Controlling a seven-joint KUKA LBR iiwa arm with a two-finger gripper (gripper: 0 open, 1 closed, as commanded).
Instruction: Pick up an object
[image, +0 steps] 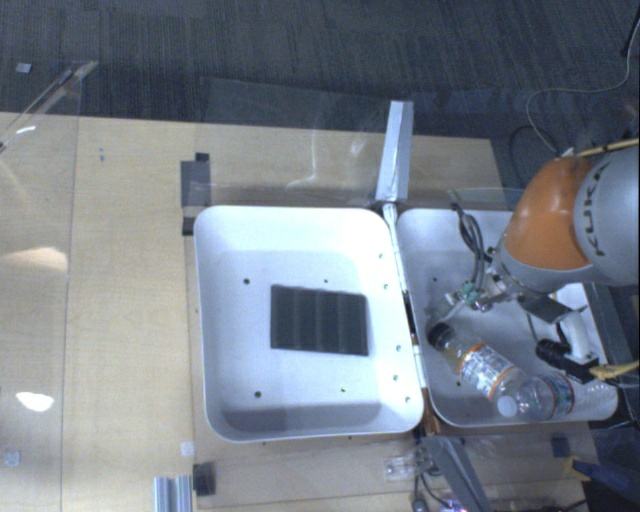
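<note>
Bench (110, 300), pale wood, two white bins side by side. Left bin (230, 260) has a dark ribbed pad (320, 320) lying flat in its middle. Grey arm (590, 220) with orange band over the right bin (430, 250). Two clear plastic bottles there: one (478, 364) on its side, dark cap toward the divider; another (545, 397) beside it near the front wall. Gripper (470, 297) low, just above the capped bottle, grip state: cannot tell.
</note>
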